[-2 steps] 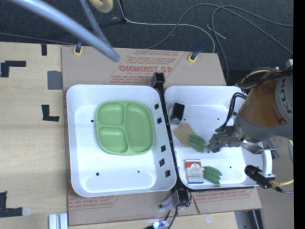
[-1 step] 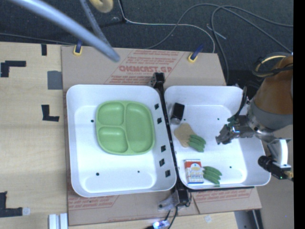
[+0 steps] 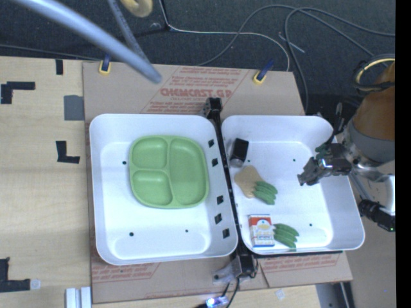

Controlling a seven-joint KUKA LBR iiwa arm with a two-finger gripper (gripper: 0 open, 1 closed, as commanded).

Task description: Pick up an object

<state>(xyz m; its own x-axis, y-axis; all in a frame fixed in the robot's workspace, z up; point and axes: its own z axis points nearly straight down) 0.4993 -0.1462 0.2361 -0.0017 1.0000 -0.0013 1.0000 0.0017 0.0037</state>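
Two white bins: the left bin (image 3: 106, 191) holds one green divided plate (image 3: 169, 171). The right bin (image 3: 334, 204) holds two green pods (image 3: 265, 192), one small box (image 3: 261, 231) and one black block (image 3: 239, 150). The gripper (image 3: 313, 171) hangs over its right side; its opening cannot be told.

Green divided plate (image 3: 169, 172) – left bin (image 3: 106, 191).

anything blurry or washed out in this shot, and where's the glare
Camera view: the grey bar crossing the top left is soft and out of focus; the two white bins are bright but hold detail; the green divided plate and small red-and-white carton stay sharp; the dark gripper is murky against the right bin.
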